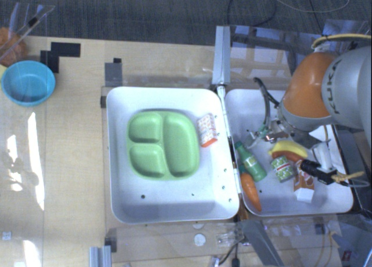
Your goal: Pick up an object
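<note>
While the gripper [260, 136] hovers at right-centre above the green bottle [250, 162], claw state unclear, nothing is lifted; pick remains undone.

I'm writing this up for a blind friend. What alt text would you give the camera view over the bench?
A grey and orange robot arm reaches from the right over the right bin, which holds a green bottle, a carrot, a banana and small cartons. The left bin holds a green divided plate and a snack packet.
</note>
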Robot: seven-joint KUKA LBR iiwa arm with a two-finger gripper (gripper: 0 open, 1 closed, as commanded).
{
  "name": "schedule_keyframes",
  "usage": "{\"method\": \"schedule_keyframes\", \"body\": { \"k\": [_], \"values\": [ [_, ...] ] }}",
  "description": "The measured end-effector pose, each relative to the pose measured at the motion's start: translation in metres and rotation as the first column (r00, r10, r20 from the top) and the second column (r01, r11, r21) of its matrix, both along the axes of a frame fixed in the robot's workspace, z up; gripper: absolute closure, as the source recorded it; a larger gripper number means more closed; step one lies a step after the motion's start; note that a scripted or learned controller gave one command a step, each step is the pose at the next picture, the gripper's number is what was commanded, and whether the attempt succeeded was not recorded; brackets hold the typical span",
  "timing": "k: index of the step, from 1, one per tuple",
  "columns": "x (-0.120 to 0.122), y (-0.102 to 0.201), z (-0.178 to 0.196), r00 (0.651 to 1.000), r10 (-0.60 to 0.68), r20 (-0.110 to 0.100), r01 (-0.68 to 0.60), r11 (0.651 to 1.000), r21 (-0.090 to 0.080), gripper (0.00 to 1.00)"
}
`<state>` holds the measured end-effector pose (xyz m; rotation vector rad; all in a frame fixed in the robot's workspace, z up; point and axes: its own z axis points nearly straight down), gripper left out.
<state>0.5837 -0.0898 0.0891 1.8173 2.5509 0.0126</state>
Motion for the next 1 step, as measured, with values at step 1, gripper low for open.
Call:
{"method": "schedule_keyframes", "body": {
  "k": [1],
  "values": [
    [0.0000, 0.0000, 0.0000, 1.000, 0.000, 0.000, 0.000, 1.000, 0.000, 0.00]
  ]
}}
